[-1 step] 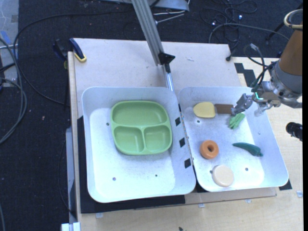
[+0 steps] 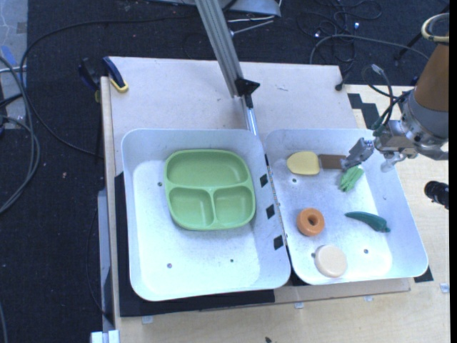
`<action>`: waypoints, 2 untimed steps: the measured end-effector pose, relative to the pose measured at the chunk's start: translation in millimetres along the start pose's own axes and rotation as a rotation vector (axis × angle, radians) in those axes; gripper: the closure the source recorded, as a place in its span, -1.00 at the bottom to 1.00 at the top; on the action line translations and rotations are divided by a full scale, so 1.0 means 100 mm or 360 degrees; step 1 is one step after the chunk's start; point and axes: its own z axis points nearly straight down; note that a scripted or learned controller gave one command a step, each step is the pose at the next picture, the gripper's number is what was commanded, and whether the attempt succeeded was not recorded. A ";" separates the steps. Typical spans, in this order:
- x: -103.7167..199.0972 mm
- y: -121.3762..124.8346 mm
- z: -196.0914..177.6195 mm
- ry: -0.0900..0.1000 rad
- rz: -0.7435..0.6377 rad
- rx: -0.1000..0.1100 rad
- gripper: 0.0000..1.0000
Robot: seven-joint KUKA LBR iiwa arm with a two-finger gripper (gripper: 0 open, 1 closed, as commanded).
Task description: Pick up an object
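Bench point(image 2: 178, 91): pale board top, centre of frame.
Left bin point(image 2: 143, 263): white, lies directly on bench, left-centre.
Right bin point(image 2: 400, 249): white, touching left bin's right side.
Clamp point(image 2: 114, 76): blue-yellow, bench's upper-left corner.

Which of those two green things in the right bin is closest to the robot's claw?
The light green one, right under the gripper; the darker teal one lies lower down.

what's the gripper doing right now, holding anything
Gripper: over the right bin, right above the light green object; whether it grips it cannot be told.
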 end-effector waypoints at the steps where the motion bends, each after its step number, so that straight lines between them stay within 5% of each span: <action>1: -0.03 -0.04 0.62 0.0001 0.0003 0.0006 -1.00; 2: -0.04 -0.07 1.06 0.0001 0.0003 0.0007 -1.00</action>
